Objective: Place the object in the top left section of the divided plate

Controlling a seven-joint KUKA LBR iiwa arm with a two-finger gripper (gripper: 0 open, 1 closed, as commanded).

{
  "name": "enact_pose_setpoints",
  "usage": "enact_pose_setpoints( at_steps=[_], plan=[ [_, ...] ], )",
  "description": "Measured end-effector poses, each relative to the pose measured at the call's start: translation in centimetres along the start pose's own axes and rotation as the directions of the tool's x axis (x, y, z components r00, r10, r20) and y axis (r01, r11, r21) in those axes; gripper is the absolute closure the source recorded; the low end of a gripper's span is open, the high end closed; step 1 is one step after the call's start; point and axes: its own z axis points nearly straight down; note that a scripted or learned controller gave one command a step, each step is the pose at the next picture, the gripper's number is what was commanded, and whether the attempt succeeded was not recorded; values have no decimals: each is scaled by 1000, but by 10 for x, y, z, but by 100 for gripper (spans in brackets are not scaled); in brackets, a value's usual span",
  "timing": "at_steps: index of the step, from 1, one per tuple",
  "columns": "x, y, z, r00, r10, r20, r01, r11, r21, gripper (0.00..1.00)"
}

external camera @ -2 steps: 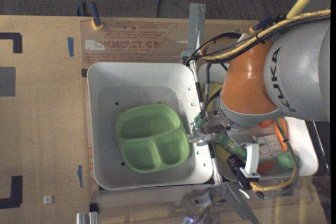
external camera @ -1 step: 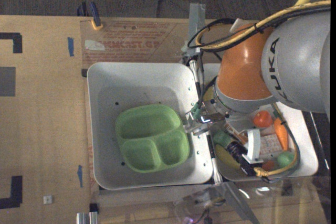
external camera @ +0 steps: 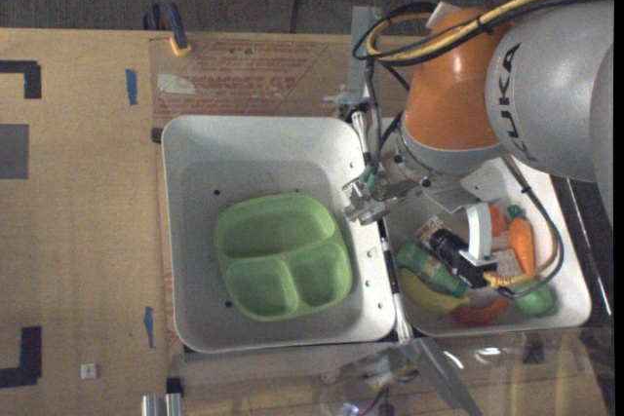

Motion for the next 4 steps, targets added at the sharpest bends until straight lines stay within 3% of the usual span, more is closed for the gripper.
enact_pose_setpoints(
  at_steps=[1,2,3,4],
  plan=[
    [-25,31,-55,1000,-17,0,17,1000,0,100],
    [-32,-26,25,999,-52,-1,52,999,2,100],
    [-73,-57,25,983,-183,-3,183,983,2,100],
    [13,-47,25,967,-256,-3,256,967,3,100]
  ],
)
